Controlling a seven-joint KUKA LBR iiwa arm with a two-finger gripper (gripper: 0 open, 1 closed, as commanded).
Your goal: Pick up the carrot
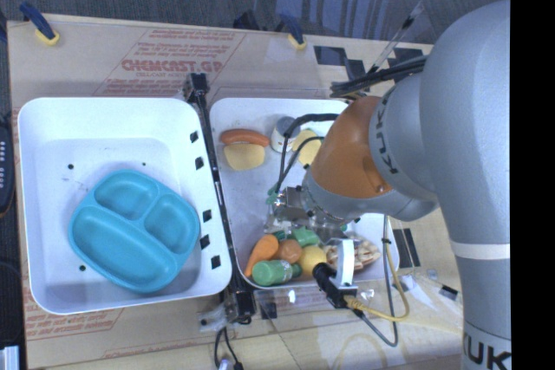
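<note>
Over the right bin [251, 110], near corner: I am hovering above the carrot [263, 249]; fingers' state I cannot tell. Advice: descend centred, avoiding the green bottle [272, 273].

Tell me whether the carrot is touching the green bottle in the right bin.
Touching. The camera view shows the carrot lying against the top of the green bottle at the right bin's near edge, with no white floor between them.
</note>
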